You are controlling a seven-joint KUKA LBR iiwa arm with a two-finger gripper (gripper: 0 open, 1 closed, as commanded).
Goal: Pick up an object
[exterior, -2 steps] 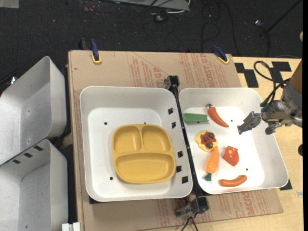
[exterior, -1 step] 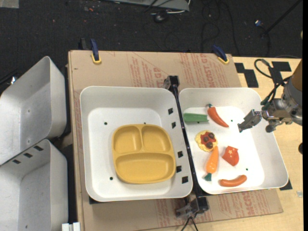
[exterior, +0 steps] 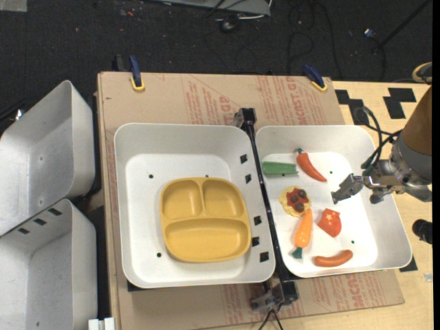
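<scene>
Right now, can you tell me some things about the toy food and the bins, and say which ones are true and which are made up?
1. The yellow plate sits in the left bin. True.
2. The carrot lies on the yellow plate. False: it lies in the right bin.
3. The gripper is over the right bin. True.
4. The gripper holds the sausage. False: the sausage lies on the bin floor, apart from it.
5. The green piece lies beside the red chili. True.

The arm (exterior: 419, 143) runs off the right edge (upper links cut away).
</scene>
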